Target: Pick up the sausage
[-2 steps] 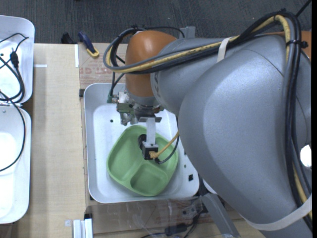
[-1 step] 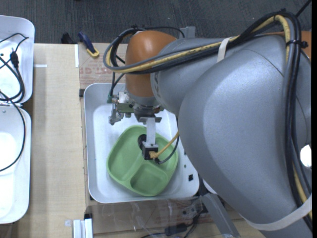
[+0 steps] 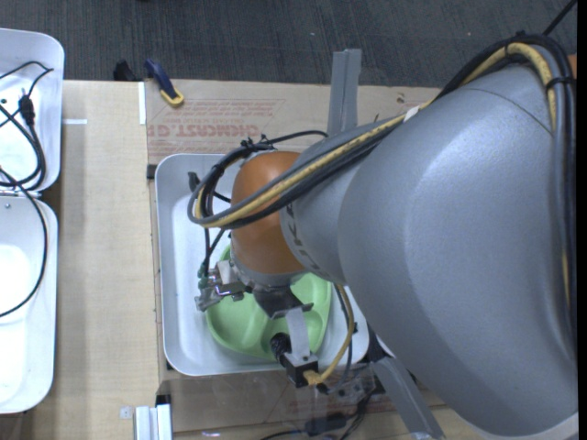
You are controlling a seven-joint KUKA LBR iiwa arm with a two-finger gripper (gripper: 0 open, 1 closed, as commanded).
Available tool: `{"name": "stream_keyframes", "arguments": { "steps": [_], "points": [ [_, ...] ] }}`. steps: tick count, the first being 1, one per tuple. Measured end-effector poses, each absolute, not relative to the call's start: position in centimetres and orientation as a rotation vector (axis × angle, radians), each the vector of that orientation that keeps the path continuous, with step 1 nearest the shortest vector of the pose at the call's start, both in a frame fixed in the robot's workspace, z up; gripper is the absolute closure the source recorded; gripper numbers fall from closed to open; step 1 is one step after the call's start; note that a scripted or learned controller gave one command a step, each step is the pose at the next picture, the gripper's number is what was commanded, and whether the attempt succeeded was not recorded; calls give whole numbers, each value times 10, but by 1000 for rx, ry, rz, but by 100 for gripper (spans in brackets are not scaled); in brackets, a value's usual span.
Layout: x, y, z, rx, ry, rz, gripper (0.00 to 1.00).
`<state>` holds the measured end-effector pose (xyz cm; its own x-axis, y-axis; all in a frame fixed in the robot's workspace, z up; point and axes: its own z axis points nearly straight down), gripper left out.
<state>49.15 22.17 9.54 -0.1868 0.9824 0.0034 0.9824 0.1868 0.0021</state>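
My grey arm reaches in from the right and covers most of the near bin (image 3: 179,273). Its orange band (image 3: 266,214) sits over the bin's middle. Below the band the wrist and gripper (image 3: 261,305) hang over a light green bowl-like object (image 3: 237,330) in the bin's lower half. The wrist body hides the spot between the fingers. I see no sausage in the uncovered parts of the bin; the arm hides the rest.
White trays (image 3: 27,246) with black cables lie at the far left. A blue and yellow clip (image 3: 163,82) rests on the cardboard above the bin. A grey upright post (image 3: 344,90) stands behind the bin. Cables loop around the wrist.
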Motion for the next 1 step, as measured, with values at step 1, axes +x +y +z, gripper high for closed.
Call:
{"name": "stream_keyframes", "arguments": {
  "steps": [1],
  "points": [
    [490, 199, 95, -1921, -2467, -24, 0]
  ]
}}
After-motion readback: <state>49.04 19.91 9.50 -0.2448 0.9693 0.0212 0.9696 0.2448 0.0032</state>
